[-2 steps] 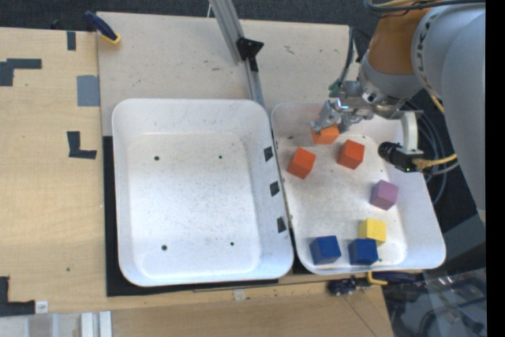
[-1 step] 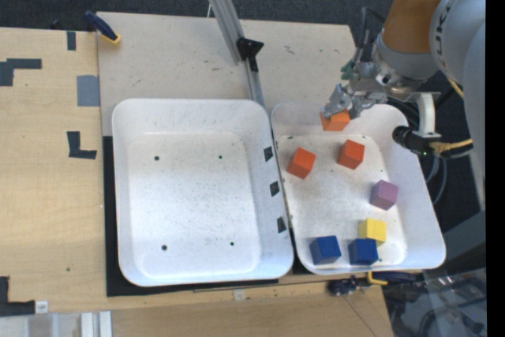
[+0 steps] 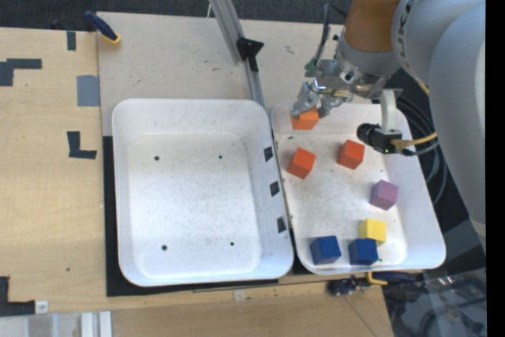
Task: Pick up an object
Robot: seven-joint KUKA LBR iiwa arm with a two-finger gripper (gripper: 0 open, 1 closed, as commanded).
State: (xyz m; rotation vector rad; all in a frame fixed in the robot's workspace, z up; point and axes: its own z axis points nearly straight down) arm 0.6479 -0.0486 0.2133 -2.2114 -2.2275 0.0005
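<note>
My gripper (image 3: 309,108) hangs over the far left corner of the right bin (image 3: 418,245). An orange cube (image 3: 304,120) sits right under its fingers, and appears to be between them. In the same bin lie a second orange cube (image 3: 301,162), a red-orange cube (image 3: 351,155), a purple cube (image 3: 384,194), a yellow cube (image 3: 373,230) and two blue cubes (image 3: 324,249) (image 3: 363,251).
The left bin (image 3: 126,193) stands beside the right one, with a raised rim between them. A grey metal bar (image 3: 225,8) slants down from the top to the bins' far edge. The bench on the left carries tape marks.
</note>
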